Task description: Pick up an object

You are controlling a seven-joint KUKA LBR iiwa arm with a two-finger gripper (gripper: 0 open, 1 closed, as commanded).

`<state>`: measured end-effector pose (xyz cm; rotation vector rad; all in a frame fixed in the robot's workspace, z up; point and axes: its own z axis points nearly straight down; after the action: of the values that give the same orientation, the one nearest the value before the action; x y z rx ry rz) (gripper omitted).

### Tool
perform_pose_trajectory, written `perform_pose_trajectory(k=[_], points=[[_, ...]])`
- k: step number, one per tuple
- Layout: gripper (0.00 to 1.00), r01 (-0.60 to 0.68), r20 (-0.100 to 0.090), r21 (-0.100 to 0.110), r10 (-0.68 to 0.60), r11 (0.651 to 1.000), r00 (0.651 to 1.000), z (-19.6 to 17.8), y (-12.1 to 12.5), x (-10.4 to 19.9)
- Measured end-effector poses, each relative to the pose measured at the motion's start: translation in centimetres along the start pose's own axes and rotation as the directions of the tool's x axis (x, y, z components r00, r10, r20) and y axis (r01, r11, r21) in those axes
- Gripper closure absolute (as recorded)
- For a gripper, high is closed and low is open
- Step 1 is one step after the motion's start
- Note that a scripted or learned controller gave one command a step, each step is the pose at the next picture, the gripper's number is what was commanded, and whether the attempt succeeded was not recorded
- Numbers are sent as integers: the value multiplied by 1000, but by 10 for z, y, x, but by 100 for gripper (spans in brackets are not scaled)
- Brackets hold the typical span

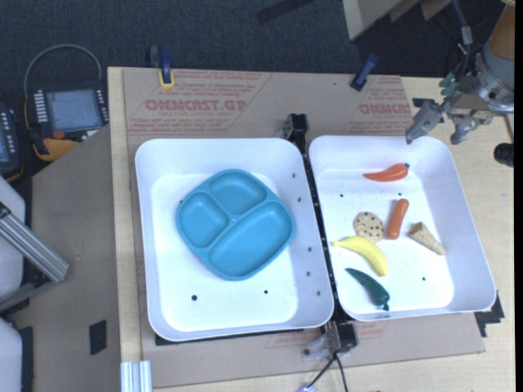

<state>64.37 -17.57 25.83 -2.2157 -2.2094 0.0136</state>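
The left bin (pixel 155 219) bears one blue plate (pixel 235 223), likely a drop spot. The right bin (pixel 466 243) has six toys spread loose for easy picking: cookie (pixel 368 224), banana (pixel 367 252), green pepper (pixel 369 287), red chili (pixel 386 172), sausage (pixel 397 218), bread wedge (pixel 426 238). The gripper (pixel 441 127) hangs above its far corner, fingers spread, holding nothing.
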Motion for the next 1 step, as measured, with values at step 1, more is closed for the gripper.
perform_pose_trajectory(k=[1], points=[[0,3,3,-14,-3,1000,1000,-9,2,1]])
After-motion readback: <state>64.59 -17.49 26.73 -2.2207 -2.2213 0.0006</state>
